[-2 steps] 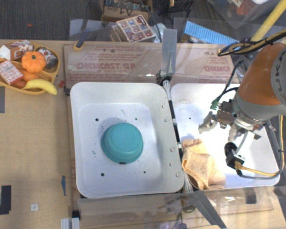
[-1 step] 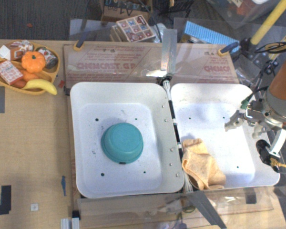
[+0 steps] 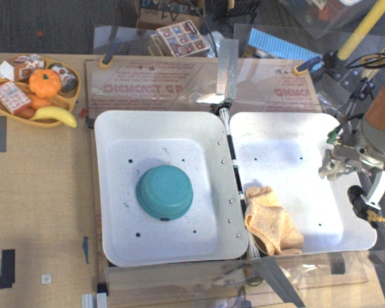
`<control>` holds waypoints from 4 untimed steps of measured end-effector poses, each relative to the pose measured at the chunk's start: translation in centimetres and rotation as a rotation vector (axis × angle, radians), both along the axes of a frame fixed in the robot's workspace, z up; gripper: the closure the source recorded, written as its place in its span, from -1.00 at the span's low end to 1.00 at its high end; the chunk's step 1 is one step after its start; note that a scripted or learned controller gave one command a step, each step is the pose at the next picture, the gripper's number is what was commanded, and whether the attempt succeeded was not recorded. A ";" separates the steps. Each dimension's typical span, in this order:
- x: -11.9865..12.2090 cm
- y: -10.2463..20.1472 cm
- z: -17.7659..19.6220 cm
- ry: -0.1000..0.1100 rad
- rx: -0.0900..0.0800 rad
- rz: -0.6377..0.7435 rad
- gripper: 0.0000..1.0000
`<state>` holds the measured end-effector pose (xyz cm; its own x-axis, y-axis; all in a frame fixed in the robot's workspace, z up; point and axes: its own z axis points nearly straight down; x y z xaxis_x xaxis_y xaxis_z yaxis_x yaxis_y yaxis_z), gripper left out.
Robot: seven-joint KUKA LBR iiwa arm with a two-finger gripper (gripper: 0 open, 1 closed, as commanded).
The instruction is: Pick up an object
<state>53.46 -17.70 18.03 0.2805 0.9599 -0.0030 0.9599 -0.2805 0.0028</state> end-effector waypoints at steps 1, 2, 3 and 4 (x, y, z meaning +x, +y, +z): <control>0.0 0.0 0.0 0.000 0.000 0.000 -1.00; -4.3 8.1 -8.8 -0.005 0.003 0.057 -1.00; 0.9 0.0 -5.2 0.001 0.003 0.049 -1.00; -3.5 5.5 -8.9 -0.004 0.002 0.205 -1.00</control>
